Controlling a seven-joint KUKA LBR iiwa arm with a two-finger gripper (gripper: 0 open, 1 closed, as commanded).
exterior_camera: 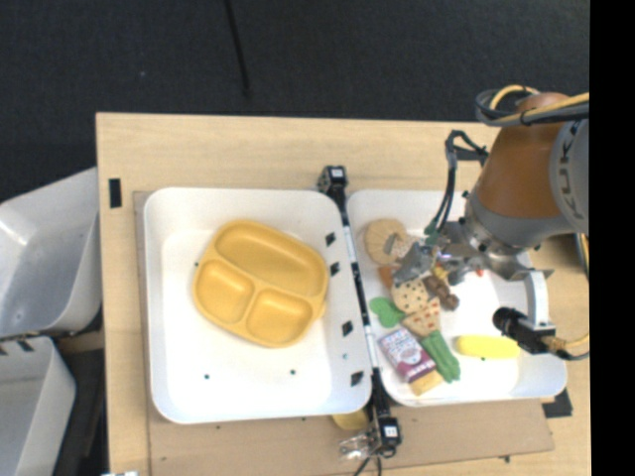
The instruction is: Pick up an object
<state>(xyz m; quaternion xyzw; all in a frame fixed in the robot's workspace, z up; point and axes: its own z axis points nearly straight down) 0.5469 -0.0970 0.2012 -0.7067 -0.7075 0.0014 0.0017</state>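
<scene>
Small toy foods point(422, 310) — heaped together — in the right bin point(536, 390).

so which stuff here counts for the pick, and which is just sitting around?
In play:
- gripper, low over the right bin
- pile under it: round cookie, brown cracker pieces
- other candidates there: yellow banana-like piece, green piece, purple-labelled packet

Lying about:
- yellow divided plate in the left bin
</scene>
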